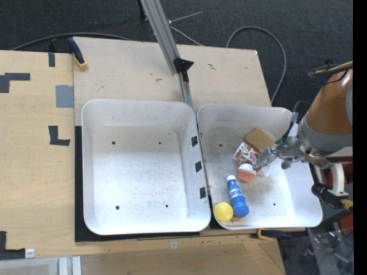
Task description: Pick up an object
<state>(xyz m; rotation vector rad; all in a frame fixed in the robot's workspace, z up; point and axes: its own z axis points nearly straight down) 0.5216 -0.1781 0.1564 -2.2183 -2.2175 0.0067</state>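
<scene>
The grey arm's two-finger gripper [265, 158] is hanging low in the right white bin [298, 211], touching a small red-and-white patterned carton with an orange base [246, 162]; I cannot tell how its jaws are standing. A tan block [260, 138] is lying just beside the carton.

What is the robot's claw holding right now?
It cannot be told. The gripper sits low in the right bin, right beside the patterned packet, but no grip is visible.

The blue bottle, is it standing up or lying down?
Lying down. The blue bottle lies flat on the floor of the right bin, white cap pointing away from the yellow ball beside it.
</scene>
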